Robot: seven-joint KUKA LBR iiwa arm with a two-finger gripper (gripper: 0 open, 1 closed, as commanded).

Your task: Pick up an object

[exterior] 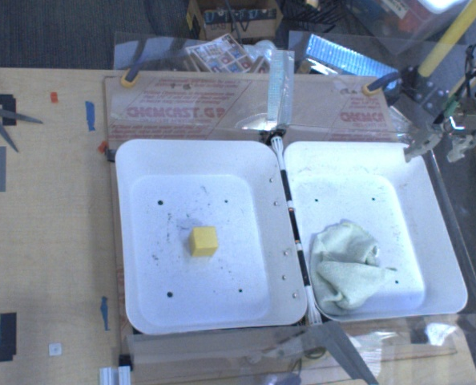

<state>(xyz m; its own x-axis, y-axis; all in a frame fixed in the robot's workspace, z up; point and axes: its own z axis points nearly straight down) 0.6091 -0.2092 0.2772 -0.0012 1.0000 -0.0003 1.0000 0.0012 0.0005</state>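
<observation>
A small yellow foam cube (pixel 203 241) sits near the middle of the left shallow white plastic bin (pixel 142 295), and a crumpled pale green cloth (pixel 346 267) lies in the near part of the right shallow white plastic bin (pixel 430 207). The 2 bins touch along their inner rims. The arm's metal gripper (pixel 438 135) hangs at the right bin's far right corner, well apart from both objects, and whether it is open or holding anything cannot be told.

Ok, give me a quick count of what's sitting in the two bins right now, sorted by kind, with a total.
Yellow block: 1, in the left bin
Crumpled pale cloth: 1, in the right bin
Total: 2 things
</observation>
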